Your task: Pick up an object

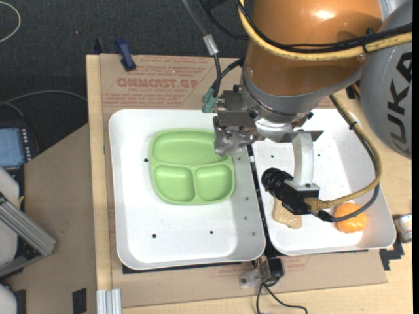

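Remote inspection, overhead view.

1. Counter (163,77): I see a brown board carrying two shallow white bins side by side, their inner walls touching along the middle.

2. Left bin (124,195): it holds one item, a green divided plate (190,169). The plate lies flat in the upper middle of the bin floor and has one long compartment on the far side and two smaller ones on the near side. Its right edge sits near the bin's right wall.

3. Right bin (340,133): an orange object (351,220) lies near the front right corner. A flat tan piece (288,218) lies near the front left, partly hidden by robot hardware. The two are well apart.

4. Arm: the orange band (308,31) hangs over the far side of the right bin.

5. Gripper (226,142): it is low over the left bin, at the far right corner of the green divided plate and just beside the dividing walls. I cannot tell whether it is apart or together, or whether it touches the plate. I see nothing held in it.
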